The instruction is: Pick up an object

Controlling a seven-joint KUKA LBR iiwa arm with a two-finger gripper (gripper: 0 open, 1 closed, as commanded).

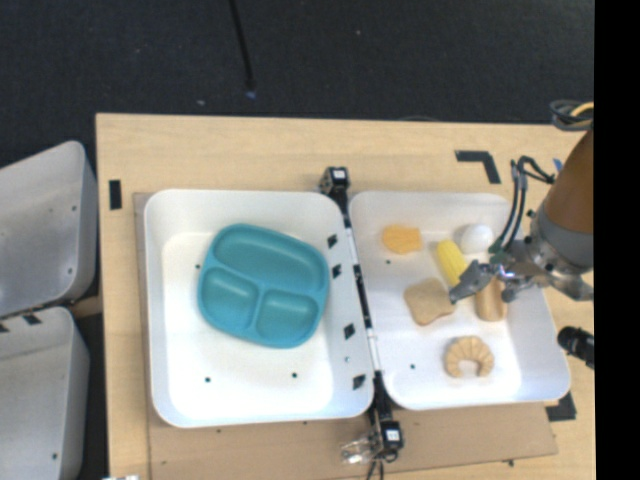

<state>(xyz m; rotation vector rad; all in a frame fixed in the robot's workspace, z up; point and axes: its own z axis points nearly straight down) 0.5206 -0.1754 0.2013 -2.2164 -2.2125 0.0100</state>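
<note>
Two white bins on a wooden bench, gripper low in the right one.

Left bin: a blue divided plate, near its middle. Right bin: an orange piece at the back, a toast slice nearer, a croissant in front, a yellow corn cob, a white egg. Gripper beside the toast, a tan piece just under it; fingers' spread cannot be told. Arm entering from the right.

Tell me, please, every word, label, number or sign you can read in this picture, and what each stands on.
None: no readable text on the blue plate, the white bins, the toy foods or the arm.
Black marks on the bench: corner markers, not letters.
</note>
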